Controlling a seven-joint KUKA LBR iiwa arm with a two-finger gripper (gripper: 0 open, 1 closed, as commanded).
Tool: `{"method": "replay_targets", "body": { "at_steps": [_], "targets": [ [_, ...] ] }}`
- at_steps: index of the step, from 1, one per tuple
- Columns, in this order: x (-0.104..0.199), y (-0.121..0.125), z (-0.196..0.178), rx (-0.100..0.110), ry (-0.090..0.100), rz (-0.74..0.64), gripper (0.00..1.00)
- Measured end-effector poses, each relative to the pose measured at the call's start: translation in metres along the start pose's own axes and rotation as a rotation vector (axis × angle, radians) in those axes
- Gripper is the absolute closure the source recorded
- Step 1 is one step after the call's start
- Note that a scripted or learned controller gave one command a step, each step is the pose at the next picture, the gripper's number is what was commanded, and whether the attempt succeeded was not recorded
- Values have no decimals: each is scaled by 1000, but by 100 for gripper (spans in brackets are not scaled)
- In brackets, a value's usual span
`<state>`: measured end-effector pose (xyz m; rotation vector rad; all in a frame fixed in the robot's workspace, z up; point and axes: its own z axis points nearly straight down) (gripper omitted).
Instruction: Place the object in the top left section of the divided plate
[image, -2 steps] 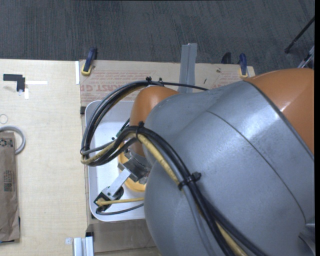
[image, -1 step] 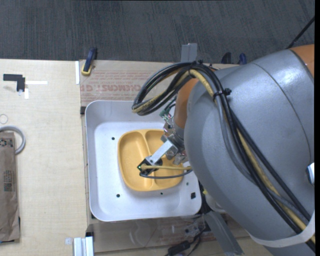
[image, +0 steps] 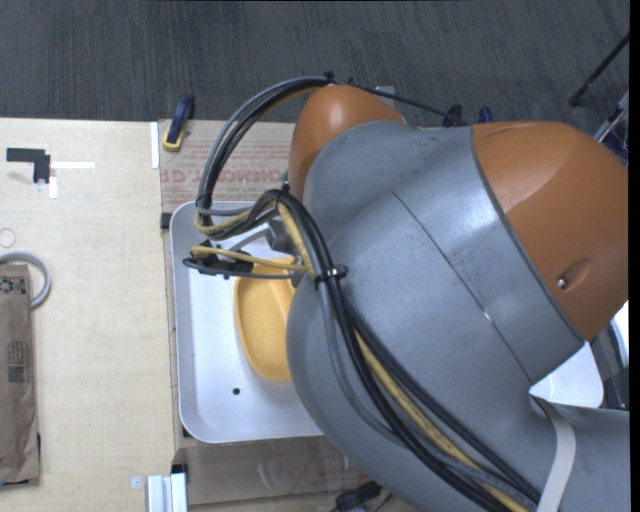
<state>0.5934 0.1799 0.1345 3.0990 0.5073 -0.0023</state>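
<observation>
Progress is hard to judge: my arm (image: 450, 300) hangs over the white bin (image: 205, 400), covering most of the yellow plate (image: 262, 330); my tool's state I cannot tell.

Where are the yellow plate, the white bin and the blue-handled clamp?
yellow plate (image: 262, 330): camera view, its left curved part beside the arm.
white bin (image: 205, 385): camera view, bare floor near the left wall.
blue-handled clamp (image: 179, 122): camera view, middle of its handle.
</observation>
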Motion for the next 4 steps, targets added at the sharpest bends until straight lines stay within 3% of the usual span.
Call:
{"method": "replay_targets", "body": {
  "at_steps": [1,2,3,4],
  "targets": [
    [52,0,-102,0,0,128,100],
    [62,-15,17,0,0,-1,100],
    [71,-27,32,-11,19,-500,100],
    [54,24,34,-2,21,-268,100]
  ]
}}
